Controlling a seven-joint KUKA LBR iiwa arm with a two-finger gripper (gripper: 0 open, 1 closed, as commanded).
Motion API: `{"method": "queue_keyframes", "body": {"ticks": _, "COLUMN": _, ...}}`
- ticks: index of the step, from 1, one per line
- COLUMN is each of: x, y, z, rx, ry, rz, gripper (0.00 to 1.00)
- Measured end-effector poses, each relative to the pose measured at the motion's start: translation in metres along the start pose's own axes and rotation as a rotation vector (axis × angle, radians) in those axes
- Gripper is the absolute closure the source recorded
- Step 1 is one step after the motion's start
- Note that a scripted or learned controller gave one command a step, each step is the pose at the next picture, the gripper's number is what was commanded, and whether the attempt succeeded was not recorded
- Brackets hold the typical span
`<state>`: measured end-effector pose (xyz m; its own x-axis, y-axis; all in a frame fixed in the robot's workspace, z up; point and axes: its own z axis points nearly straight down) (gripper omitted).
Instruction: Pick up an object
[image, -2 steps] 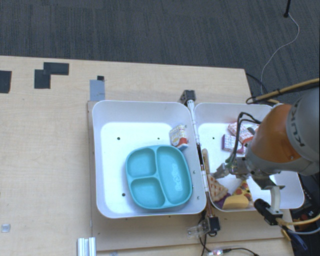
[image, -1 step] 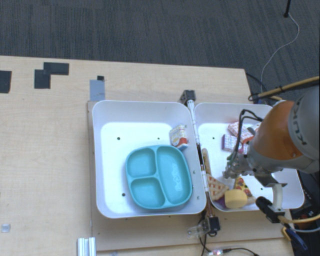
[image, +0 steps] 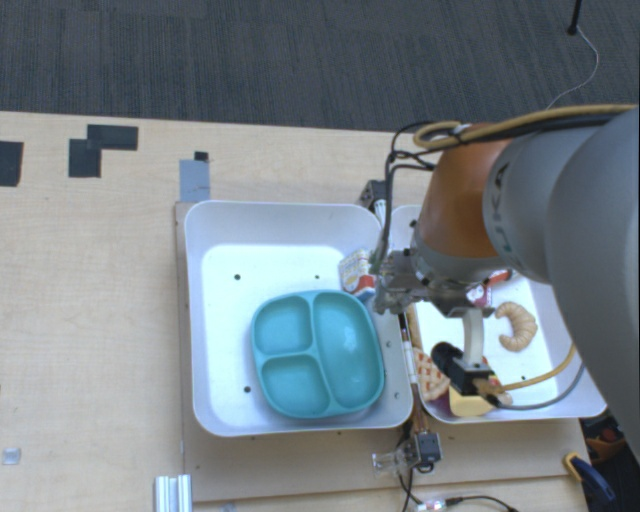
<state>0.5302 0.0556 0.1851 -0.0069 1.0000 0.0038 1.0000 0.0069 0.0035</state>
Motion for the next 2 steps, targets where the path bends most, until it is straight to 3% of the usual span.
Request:
{"method": "queue_keyframes", "body": {"ticks": 1, "x": -0.029, "y": 0.094, "z": -0.077, "rx": -0.002, "ry": -0.004, "rz": 0.001, "gripper": 1.0}}
{"method": "queue_keyframes", "body": {"ticks": 2, "x": -0.015, "y": 0.123, "z": -0.013, "rx": 0.003, "ry": -0.004, "rz": 0.0, "gripper": 1.0}}
